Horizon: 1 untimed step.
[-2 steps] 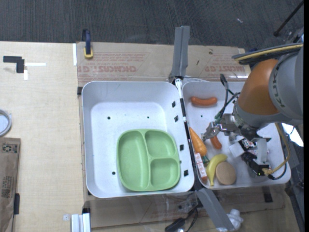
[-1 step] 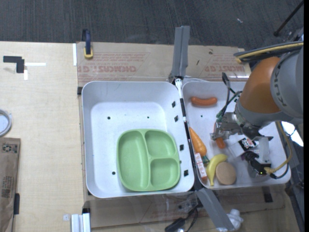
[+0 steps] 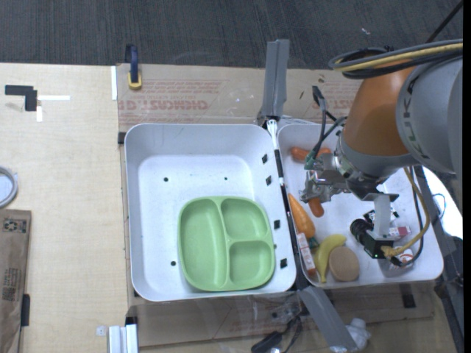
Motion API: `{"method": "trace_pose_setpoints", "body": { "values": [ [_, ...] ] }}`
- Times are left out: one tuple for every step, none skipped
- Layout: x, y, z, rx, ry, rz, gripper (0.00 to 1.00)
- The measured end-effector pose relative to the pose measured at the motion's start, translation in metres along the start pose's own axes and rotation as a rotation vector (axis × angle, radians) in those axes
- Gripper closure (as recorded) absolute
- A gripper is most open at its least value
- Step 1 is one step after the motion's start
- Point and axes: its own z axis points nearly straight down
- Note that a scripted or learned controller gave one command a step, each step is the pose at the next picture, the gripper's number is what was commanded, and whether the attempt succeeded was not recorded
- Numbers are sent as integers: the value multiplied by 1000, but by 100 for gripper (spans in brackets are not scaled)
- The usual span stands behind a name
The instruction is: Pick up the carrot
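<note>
Hovering low over the right white plastic bin (image 3: 430,267), the hand (image 3: 318,191), whose opening I cannot tell, risks snagging the long orange carrot (image 3: 301,215) against the bin wall or nudging the yellow banana (image 3: 329,247).

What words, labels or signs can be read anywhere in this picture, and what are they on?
Red print on the cardboard behind the bins: upside down and too blurred to read.
Dark symbol on the brown bag at the left edge: too small to make out.
Small label on the ketchup bottle: unreadable.
</note>
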Motion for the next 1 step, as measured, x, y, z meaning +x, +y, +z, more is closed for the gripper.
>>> {"method": "trace_pose_setpoints", "body": {
  "values": [
    [-23,-42,-6,3,0,346,100]
  ]
}}
